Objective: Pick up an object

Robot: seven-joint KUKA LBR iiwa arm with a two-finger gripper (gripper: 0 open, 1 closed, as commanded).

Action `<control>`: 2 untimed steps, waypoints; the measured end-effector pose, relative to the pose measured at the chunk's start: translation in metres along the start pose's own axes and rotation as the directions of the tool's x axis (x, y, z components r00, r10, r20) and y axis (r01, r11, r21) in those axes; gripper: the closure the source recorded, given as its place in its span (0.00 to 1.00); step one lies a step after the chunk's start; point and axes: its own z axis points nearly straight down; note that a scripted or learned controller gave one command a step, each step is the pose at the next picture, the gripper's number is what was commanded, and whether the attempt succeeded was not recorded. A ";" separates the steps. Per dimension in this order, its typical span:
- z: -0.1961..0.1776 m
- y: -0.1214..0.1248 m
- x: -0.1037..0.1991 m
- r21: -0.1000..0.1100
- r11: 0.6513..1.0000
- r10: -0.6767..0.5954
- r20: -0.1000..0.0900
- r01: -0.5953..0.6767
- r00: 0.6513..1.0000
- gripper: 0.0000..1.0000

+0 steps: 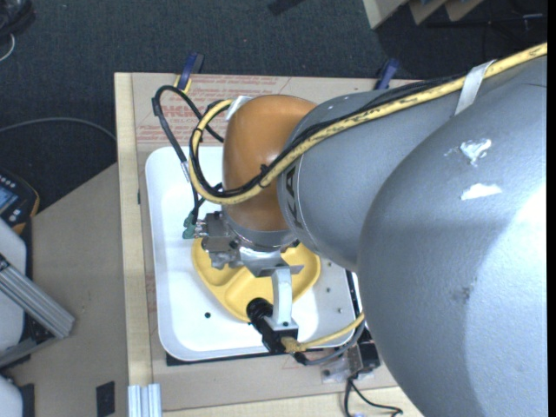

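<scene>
The smooth grey arm (417, 207) with its glossy orange band (256, 150) reaches over the shallow white bin (169, 259). Under the wrist lies a yellow, rounded, plastic-looking object (219, 276) on the bin floor. The gripper's state cannot be told.

Single fixed camera, mounted above the bench (130, 233), looking down at a slant. Arm (434, 233) enters from the right of frame and sits close under the lens, so it covers most of the right half. Left white bin (169, 259) lies mid-frame, partly covered. Dark floor (130, 24) runs along the top; frame hardware at lower left
</scene>
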 end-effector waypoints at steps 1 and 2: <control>-0.117 0.055 -0.026 -0.013 1.000 0.004 -0.002 -0.004 1.000 1.00; -0.044 0.038 -0.015 0.012 1.000 0.002 0.004 -0.002 1.000 1.00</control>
